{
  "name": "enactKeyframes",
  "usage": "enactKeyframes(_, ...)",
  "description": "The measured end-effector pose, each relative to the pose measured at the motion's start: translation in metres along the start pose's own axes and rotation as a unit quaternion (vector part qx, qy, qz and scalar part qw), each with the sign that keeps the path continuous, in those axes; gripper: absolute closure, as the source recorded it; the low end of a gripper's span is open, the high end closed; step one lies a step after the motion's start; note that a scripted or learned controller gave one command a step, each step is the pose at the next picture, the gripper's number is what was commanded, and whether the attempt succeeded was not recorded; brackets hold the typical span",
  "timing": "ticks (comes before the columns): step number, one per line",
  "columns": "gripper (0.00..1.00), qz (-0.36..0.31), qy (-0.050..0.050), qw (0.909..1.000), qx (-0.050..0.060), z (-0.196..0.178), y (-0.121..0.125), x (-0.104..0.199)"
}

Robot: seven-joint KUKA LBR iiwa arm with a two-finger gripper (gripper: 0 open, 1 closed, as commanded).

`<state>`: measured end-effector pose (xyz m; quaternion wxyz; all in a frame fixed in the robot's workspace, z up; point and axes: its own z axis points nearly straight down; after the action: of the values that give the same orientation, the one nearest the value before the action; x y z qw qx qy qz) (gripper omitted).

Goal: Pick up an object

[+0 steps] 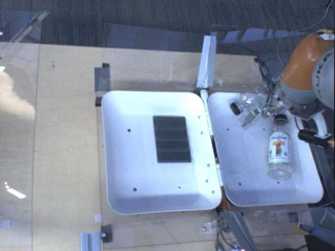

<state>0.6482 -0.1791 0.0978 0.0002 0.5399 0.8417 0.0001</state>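
While the gripper (pixel 255 110) hovers over the right white bin (pixel 238 166), you cannot tell its state.
Take the clear, labelled plastic bottle (pixel 279 152) across its light, slippery, round middle.

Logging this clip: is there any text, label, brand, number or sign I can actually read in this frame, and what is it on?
No text is legible.
Label on the clear bottle lying in the right bin: white with an orange and green design, print too small and blurred to read.
Dark rectangular pad in the left bin: no markings visible.
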Motion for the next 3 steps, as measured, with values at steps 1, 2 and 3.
enactKeyframes(1, 0.0, 0.087, -0.002, 0.9962, -0.003, -0.009, -0.003, -0.025)
enactKeyframes(2, 0.0, 0.026, -0.002, 0.9997, -0.003, -0.034, 0.016, -0.019)
enactKeyframes(3, 0.0, -0.015, -0.002, 0.9999, -0.002, -0.006, -0.012, -0.023)
